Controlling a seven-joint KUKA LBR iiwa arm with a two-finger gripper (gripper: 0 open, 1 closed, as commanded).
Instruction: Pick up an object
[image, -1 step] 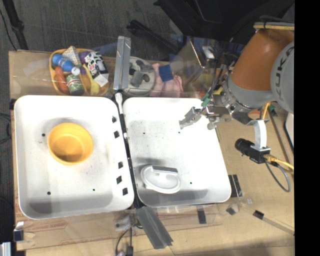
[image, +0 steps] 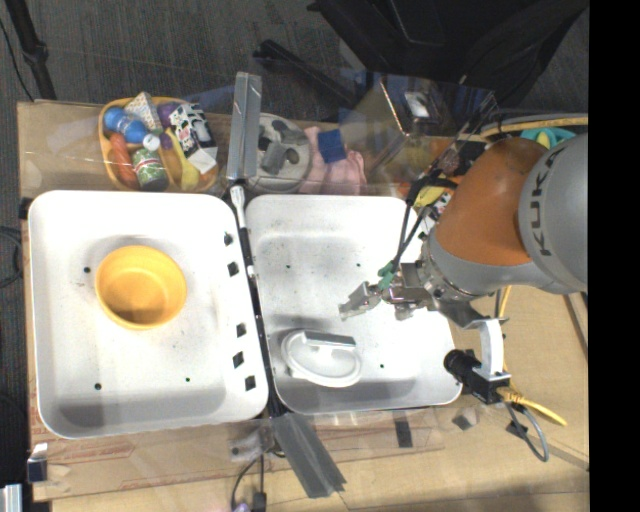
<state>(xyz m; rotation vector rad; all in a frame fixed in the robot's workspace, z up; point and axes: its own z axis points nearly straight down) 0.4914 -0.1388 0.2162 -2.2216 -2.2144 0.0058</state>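
A yellow bowl (image: 141, 285) sits in the left bin (image: 60, 400), toward its left side. A white shallow dish-like object (image: 322, 358) with a grey piece on top lies near the front edge of the right bin (image: 300, 230). My gripper (image: 357, 299) hangs over the middle of the right bin, pointing left, up and to the right of the white object and apart from it. I see nothing between its fingers.
A yellow basket (image: 158, 142) of small toys and bottles stands behind the left bin. Grey, blue and pink items (image: 320, 155) lie behind the right bin. The grey and orange arm (image: 500, 225) covers the right bin's right side. A divider with black clips (image: 245, 300) runs between the bins.
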